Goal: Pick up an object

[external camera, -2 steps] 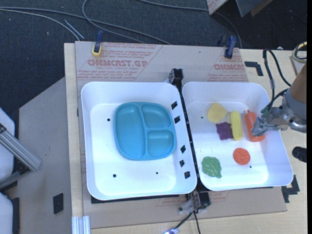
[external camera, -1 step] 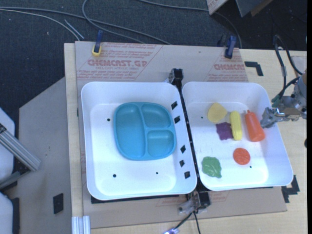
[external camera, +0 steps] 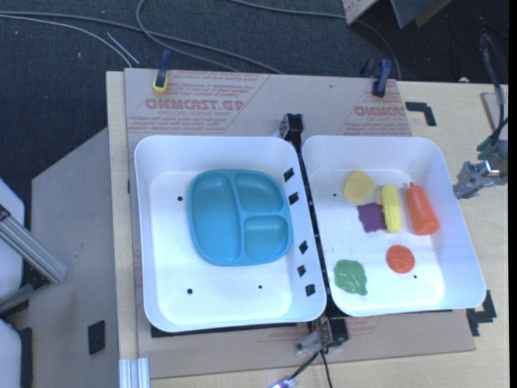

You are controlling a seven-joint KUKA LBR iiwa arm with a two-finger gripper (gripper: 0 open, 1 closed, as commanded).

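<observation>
The right white bin (external camera: pixel 452 176) holds several toy foods. A yellow piece (external camera: pixel 359 186) lies beside a yellow corn cob (external camera: pixel 391 207) and a purple piece (external camera: pixel 371 217). An orange carrot (external camera: pixel 421 208) lies nearest the right wall. An orange-red round piece (external camera: pixel 400 259) and a green leafy piece (external camera: pixel 350 276) lie toward the front. My gripper (external camera: pixel 473 178) shows as a small grey metal part at the frame's right edge, just outside the bin's right wall and apart from every object. Nothing hangs from it.
The left white bin (external camera: pixel 153 217) carries a blue divided plate (external camera: pixel 239 217). A black clip strip (external camera: pixel 299 208) joins the two bins. Clamps (external camera: pixel 381 78) hold the board at the back, and cables run across the dark floor behind.
</observation>
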